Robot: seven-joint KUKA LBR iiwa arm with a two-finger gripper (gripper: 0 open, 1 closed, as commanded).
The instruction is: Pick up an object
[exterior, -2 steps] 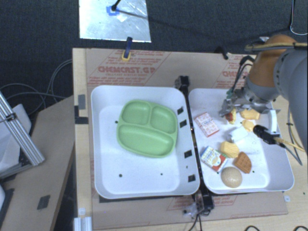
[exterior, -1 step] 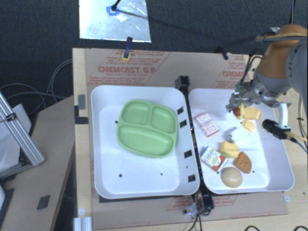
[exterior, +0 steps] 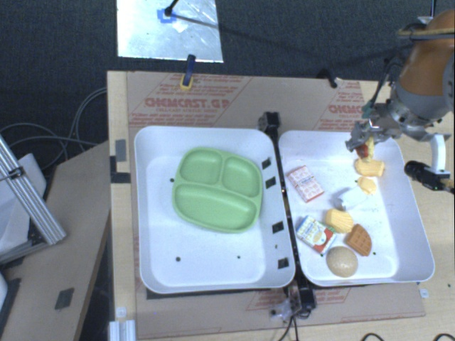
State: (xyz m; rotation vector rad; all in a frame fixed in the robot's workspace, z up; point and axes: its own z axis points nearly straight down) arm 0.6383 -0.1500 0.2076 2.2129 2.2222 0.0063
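The table is covered with a brown printed sheet, and two shallow white bins are set on it side by side, their inner edges touching along a dark divider. The left bin is occupied by a green divided plate, which is laid flat near the middle and shows three compartments. The right bin is scattered with small food-like items. The grey arm with its orange section is seen reaching in at the upper right, and the tool is held low over the far corner of the right bin. Something reddish is seen at the tool tip, but whether the tool is released or clenched cannot be told. Just beside the tool, a pale yellow piece is laid, with a smaller yellow piece close below it. A pink and white packet is placed toward the divider. Nearer the front edge, a colourful wrapper, a yellow block, a brown waffle-like piece and a round tan bun are clustered together.
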